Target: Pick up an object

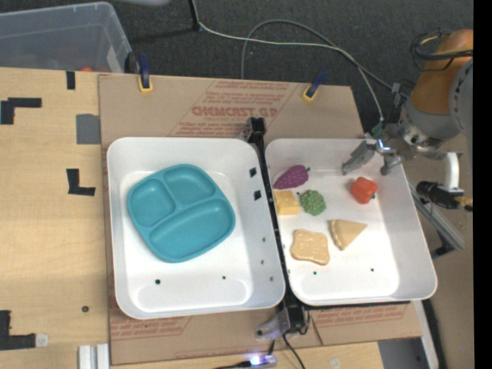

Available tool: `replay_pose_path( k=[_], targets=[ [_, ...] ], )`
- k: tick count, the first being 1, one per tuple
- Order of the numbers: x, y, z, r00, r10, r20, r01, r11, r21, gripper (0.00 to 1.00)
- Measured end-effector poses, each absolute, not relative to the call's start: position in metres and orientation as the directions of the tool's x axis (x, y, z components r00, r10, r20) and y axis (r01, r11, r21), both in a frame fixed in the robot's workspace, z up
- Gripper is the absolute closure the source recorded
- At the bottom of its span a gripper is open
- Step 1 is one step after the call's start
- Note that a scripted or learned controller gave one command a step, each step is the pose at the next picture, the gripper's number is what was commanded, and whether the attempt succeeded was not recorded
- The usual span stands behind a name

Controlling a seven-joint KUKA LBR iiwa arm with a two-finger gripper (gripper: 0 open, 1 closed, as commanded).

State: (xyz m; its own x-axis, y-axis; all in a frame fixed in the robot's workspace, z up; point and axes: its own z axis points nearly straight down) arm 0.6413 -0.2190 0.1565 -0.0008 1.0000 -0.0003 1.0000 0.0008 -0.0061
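Camera view: claw (372, 160) spread, above tomato (364, 190).

Both bins, the left bin (123, 229) and the right bin (407, 244), look like smooth white plastic with a slight sheen, and they rest on a matt brown cardboard sheet (223, 106) printed in red, laid over a pale wood-grain bench (46, 229). The teal divided plate (181, 212) looks like smooth, softly glossy plastic. The gripper (371, 158) shows bare grey metal, and the far-left storage tub (65, 37) is translucent plastic.

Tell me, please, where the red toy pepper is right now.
The red pepper lies in the right bin, near its upper right, just below the gripper.
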Motion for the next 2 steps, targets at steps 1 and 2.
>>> replay_pose_path(
  k=[1, 2],
  targets=[
    [0.639, -0.208, 0.103, -0.002, 1.000, 0.000, 1.000, 0.002, -0.005, 0.00],
    [0.639, -0.208, 0.085, -0.002, 1.000, -0.003, 1.000, 0.002, 0.001, 0.00]
  ],
)
